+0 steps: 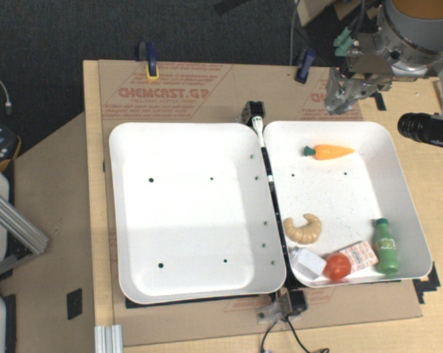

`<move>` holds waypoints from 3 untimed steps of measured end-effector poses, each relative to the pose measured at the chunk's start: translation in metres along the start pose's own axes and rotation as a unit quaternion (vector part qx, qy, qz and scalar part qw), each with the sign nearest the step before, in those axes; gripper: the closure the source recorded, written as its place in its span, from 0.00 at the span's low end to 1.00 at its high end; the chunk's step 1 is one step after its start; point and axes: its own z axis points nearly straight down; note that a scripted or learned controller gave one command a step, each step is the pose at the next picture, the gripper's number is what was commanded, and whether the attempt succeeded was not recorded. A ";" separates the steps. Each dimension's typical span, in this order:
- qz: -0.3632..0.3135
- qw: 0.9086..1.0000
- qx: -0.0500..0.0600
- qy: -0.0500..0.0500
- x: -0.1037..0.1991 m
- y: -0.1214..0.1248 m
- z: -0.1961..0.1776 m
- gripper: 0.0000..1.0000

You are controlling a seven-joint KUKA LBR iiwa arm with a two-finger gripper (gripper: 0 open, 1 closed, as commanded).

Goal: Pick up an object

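Objects for your pick all sit in the right bin (398, 169): a toy carrot (330, 151) lies alone near the far wall, a croissant (304, 228) rests close to the divider between the bins, and a small carton (358, 256), a tomato (338, 267) and a green bottle (385, 245) crowd the near corner, the tomato touching the carton. Your left bin (185, 204) serves as the drop side, which would explain why the goods are kept to one tray. Your gripper (344, 96) hangs above the bench just beyond the right bin's far rim, carrying nothing that you can see; its tips are too blurred for you to tell wide from narrow. Judging from that spot, you would find the carrot nearest and easiest, lying apart from the rest, while the corner cluster risks a nudged neighbour
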 end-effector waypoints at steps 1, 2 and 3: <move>0.002 1.000 0.003 -0.001 0.012 0.021 -0.028 1.00; 0.004 1.000 0.004 -0.001 0.003 0.040 -0.037 1.00; 0.003 1.000 0.013 -0.001 0.009 0.046 0.083 1.00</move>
